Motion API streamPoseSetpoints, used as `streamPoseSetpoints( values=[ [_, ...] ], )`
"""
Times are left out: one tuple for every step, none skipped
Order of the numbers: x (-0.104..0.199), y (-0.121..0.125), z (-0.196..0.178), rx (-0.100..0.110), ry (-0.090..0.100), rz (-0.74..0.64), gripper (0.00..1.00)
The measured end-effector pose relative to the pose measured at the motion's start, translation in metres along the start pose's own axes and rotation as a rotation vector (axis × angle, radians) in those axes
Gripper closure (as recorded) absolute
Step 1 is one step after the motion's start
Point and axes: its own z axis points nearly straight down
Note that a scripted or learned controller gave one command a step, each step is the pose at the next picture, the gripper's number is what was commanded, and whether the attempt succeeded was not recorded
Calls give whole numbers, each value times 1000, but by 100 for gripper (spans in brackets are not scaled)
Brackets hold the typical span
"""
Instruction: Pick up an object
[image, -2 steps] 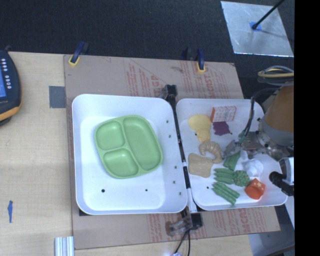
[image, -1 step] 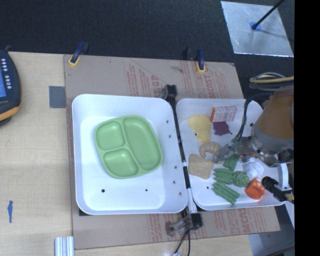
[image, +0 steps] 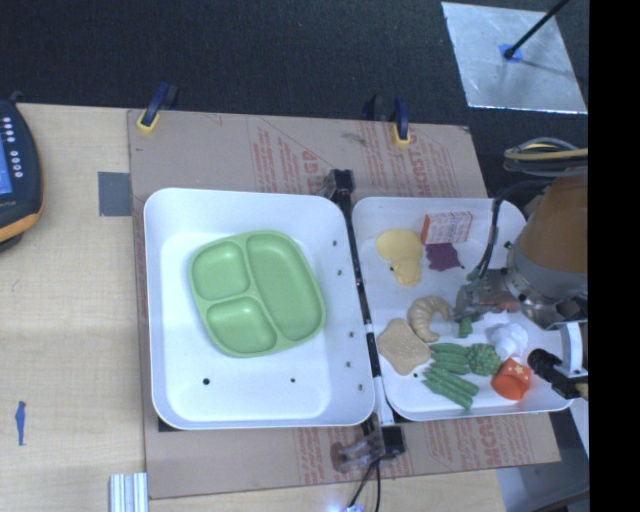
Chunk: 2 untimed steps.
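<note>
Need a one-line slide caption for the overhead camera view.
KUKA arm's gripper reaches into the right bin among toy foods, beside a croissant; the left bin holds a green divided plate.

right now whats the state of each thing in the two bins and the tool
green divided plate: flat, upright, in left bin
croissant: lying in right bin
yellow piece: lying flat
small carton: on its side
purple piece: lying below the carton
cracker: lying flat
green beans: lying loose
red pepper: at the bin's near right
tool: low in right bin, grip unclear
</note>
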Motion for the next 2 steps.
streamPoseSetpoints(
  values=[
    [65,-5,-149,-9,1,-5,100],
    [131,2,-125,8,3,-6,100]
  ],
)
